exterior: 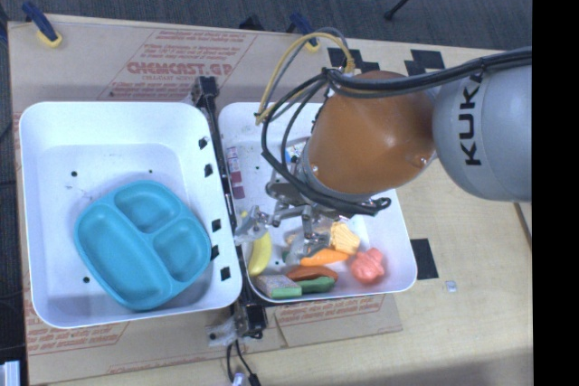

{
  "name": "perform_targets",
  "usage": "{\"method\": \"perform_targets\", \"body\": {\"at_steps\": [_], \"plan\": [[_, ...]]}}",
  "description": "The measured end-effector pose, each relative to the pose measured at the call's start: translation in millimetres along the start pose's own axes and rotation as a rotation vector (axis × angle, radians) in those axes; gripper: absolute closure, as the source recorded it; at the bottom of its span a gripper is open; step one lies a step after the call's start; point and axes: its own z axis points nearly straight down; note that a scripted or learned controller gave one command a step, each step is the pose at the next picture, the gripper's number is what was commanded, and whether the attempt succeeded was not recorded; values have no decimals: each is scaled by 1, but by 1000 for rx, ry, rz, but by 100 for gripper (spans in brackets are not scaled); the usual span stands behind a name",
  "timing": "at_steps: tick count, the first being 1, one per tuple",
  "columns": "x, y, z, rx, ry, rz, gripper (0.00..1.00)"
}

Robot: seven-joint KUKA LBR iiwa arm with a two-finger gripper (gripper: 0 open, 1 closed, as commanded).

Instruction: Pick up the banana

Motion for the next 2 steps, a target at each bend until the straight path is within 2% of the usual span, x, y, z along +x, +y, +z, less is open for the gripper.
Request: {"method": "perform_targets", "body": {"at_steps": [1, 2], "plan": [[-20, -11, 0, -2, 0, -560, 0], [-53, -11, 1, -3, -1, -1118, 0]]}}
